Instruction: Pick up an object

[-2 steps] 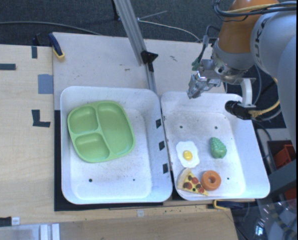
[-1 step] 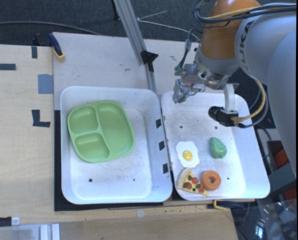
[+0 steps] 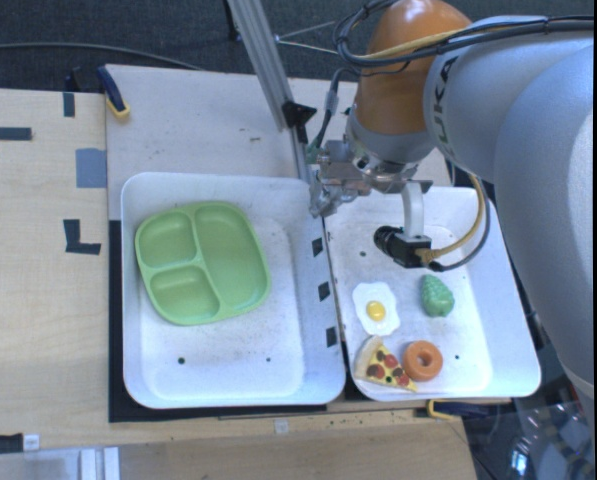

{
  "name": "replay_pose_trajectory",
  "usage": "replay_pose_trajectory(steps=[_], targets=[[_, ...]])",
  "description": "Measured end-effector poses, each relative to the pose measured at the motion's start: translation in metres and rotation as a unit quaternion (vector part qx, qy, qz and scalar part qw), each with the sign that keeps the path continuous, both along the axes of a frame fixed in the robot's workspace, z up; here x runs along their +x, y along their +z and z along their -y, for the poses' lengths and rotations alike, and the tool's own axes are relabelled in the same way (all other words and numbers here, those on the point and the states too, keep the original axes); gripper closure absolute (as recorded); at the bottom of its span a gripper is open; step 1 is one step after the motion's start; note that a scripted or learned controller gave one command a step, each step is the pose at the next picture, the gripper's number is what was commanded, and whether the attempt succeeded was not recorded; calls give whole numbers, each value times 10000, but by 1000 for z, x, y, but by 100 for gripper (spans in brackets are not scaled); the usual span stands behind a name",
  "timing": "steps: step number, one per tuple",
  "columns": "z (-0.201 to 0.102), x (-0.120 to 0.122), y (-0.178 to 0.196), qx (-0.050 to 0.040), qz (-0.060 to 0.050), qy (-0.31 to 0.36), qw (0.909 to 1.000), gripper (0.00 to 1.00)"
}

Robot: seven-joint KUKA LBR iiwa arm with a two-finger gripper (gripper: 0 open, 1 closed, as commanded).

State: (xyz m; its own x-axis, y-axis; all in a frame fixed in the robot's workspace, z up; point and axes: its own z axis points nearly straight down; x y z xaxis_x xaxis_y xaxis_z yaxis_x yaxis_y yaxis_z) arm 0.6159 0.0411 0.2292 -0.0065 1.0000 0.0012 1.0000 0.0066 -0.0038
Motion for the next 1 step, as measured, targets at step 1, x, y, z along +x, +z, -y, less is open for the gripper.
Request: replay_pose_trajectory(steps=[1], targets=[[-59, -12, 6, 4, 6, 8, 10000, 100]])
